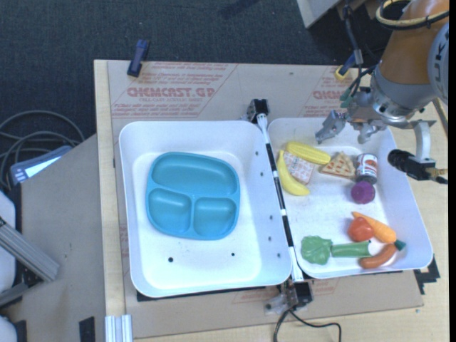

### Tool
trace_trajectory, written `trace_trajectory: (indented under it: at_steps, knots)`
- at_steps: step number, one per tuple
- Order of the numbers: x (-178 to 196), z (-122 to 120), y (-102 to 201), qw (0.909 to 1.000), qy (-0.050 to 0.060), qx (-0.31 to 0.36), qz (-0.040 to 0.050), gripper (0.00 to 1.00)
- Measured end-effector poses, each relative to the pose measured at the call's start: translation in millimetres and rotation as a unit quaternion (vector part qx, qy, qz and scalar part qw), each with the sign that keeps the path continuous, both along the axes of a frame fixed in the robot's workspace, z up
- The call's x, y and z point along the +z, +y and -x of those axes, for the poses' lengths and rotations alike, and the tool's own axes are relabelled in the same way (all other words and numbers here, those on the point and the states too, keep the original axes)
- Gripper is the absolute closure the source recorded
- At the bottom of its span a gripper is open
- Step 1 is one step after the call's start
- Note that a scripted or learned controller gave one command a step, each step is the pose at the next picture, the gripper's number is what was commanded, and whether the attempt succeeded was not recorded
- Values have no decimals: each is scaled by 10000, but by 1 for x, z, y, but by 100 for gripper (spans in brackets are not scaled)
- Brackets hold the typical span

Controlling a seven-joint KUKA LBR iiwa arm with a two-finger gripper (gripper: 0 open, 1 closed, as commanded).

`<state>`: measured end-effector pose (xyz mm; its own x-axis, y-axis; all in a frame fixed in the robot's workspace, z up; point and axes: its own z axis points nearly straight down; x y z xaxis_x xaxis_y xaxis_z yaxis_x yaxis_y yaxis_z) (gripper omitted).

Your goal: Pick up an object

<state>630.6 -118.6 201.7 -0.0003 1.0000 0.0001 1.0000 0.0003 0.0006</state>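
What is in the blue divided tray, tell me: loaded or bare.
Bare. The blue divided tray lies flat in the left bin, and all three of its compartments show only blue surface; the toy food sits in the right bin.

Slanted overhead view of both bins [128, 212]

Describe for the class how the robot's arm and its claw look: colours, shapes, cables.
The arm is a thick, rounded tube: an orange band above, a grey metal wrist below. Thin cables, one yellow, loop round its top. At its tip sits the small grey metal claw, with short, pale prongs. A black cylinder-shaped part juts out beside the wrist. No markings can be made out.
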Motion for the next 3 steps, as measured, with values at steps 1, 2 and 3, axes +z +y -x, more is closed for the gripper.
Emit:
trace_trajectory:
  at_steps: [1, 2, 3]
  knots:
    - [-108, 35, -46, 10000, -7, 2, 3, 0]
    - [-115, -19, -30, 10000, 63, 4, -3, 0]
    - [-115, -1, -58, 10000, -7, 34, -74, 0]
